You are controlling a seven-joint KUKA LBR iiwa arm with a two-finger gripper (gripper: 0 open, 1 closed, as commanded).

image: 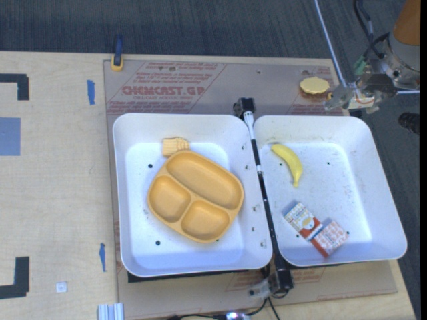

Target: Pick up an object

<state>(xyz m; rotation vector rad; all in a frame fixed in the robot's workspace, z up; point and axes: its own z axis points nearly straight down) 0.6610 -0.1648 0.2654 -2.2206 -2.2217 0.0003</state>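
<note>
**Two bins, three loose items, nothing lifted yet**

Nearest, in the right bin [383,199], lie a small carton [299,220] and a red packet [329,237], touching; both look light, and the packet probably crushes easily. Further back lies a banana [288,161], apart from them: light, curved and smooth, best pinched across its middle. The left bin [130,199] holds a yellow divided plate [195,197]. Beyond the bins, the gripper [347,97] hovers near a round yellow piece [314,86]; how wide it stands cannot be told.

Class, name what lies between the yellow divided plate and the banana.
In the camera view, between plate and banana: the two bins' adjoining rims, joined by a black strip.
</note>
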